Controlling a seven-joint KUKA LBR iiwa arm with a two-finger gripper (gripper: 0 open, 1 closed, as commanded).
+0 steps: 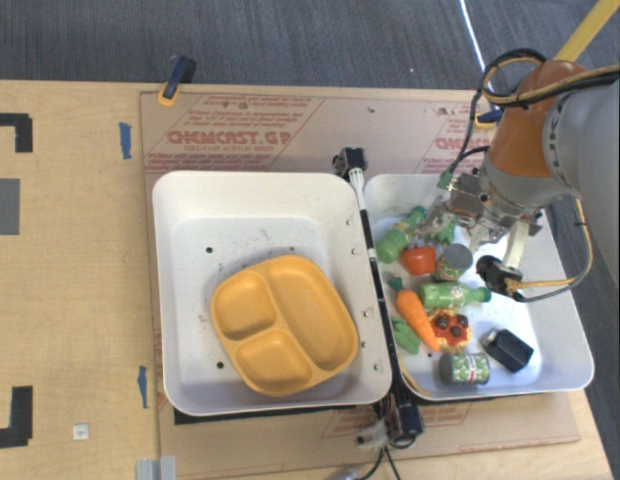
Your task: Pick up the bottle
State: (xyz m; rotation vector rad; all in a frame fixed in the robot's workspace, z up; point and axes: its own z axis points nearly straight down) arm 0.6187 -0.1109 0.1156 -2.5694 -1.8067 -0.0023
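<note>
can't really make out the gripper (460, 218), its fingertips get lost in the toy clutter, and the arm (580, 138) runs off the right edge past the elbow

A robotics lab is showing: taped cardboard (250, 128) lying at twelve o'clock, two white bins (180, 298) sitting on the table (60, 268).

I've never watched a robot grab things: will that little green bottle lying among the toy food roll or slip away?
Probably. The green bottle lies on its side and looks round, so a nudge may roll it. It seems smooth plastic, likely light and slippery. The carrot close beside it might hinder rolling.
</note>
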